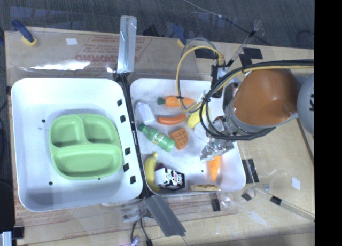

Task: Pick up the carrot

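While the grey arm (pixel 262 101) with its orange band reaches in from the right over the right bin (pixel 227 181), the gripper (pixel 214 151) hangs low near that bin's right wall, and its fingers (pixel 209 153) are too small and blurred against the white floor to tell whether they are spread or closed, or whether anything sits between them. Just below the fingers lies the carrot (pixel 214 169), a small orange piece pointing toward the bin's lower edge; whether the fingertips touch its top end cannot be told. Left of the fingers sits an orange waffle (pixel 180 138), with a green bottle (pixel 156 136) beyond it. Above and left of the fingers lie a sausage (pixel 171 119) and another orange vegetable with a green tip (pixel 176 101), and a yellow piece (pixel 193 120) shows beside the cables. Below and left of the fingers are a banana (pixel 149 171), a small black and white carton (pixel 172 178) and a flat biscuit (pixel 204 188). Well to the left of the fingers, the left bin (pixel 21 133) holds a green divided plate (pixel 84 146).
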{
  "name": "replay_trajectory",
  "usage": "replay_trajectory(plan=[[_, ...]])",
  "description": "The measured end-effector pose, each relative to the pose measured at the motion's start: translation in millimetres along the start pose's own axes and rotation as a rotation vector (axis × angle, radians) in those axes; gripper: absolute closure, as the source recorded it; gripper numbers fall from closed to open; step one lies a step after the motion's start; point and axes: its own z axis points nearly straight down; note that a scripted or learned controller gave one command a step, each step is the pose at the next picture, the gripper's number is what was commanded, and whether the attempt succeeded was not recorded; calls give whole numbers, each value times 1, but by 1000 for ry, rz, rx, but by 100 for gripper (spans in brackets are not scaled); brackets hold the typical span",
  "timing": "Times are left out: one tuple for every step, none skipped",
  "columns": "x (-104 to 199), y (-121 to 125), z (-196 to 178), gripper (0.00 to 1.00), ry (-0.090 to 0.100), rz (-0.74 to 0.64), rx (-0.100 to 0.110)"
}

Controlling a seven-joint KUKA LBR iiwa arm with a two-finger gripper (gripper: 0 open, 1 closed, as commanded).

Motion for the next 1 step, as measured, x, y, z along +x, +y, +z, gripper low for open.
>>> replay_trajectory(plan=[[1, 1, 1, 0, -1, 1, -2]])
